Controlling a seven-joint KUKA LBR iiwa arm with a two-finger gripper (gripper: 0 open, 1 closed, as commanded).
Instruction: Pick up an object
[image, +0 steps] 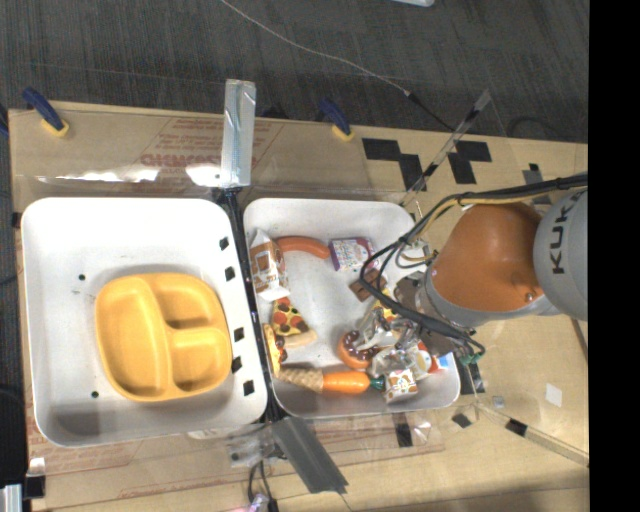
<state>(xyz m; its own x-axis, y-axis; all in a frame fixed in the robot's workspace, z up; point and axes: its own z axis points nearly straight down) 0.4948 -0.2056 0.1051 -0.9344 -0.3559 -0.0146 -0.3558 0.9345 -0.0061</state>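
The right bin (322, 216) holds several toy foods: a brown packet (266, 264), an orange sausage (303, 246), a purple wrapper (349, 251), a pizza slice (290, 320), an ice cream cone (301, 378), a carrot (346, 382), a donut (354, 347) and a small carton (402, 383). My gripper (392, 338) reaches down into the bin's near right part, just above the donut and the carton. The orange wrist band (488, 258) and cables cover much of it. No object shows lifted between its fingers.
The left bin (60, 230) contains a yellow divided tray (162, 332). A metal bracket (238, 135) stands at the far edge between the bins. Blue clamps (46, 111) hold the cardboard base. The arm covers the right bin's right wall.
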